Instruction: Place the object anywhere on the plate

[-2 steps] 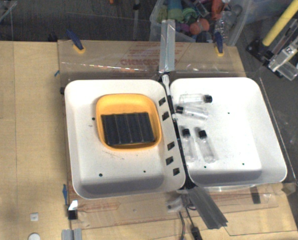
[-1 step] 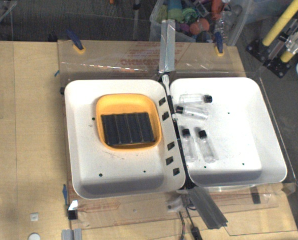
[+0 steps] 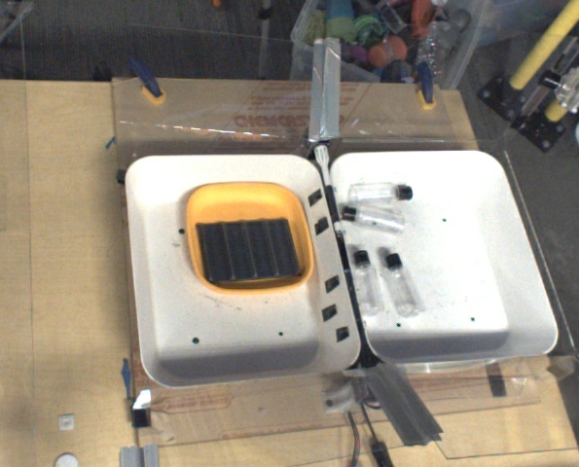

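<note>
A yellow-orange plate (image 3: 250,200) with rounded corners sits in the left white bin (image 3: 158,309), toward its upper middle. A black ribbed rectangular block (image 3: 248,249) lies flat on the plate and covers its lower half. In the right white bin (image 3: 484,261) lie several clear vials with black caps: two near the top left (image 3: 379,195), (image 3: 370,218) and two side by side below them (image 3: 367,280), (image 3: 402,282).
The two bins meet at a central ridge with black tabs (image 3: 328,261). A clear box of colourful toys (image 3: 386,13) stands behind the bench, and a yellow pole (image 3: 557,27) is at the far right. Bare wooden bench (image 3: 46,261) lies left of the bins.
</note>
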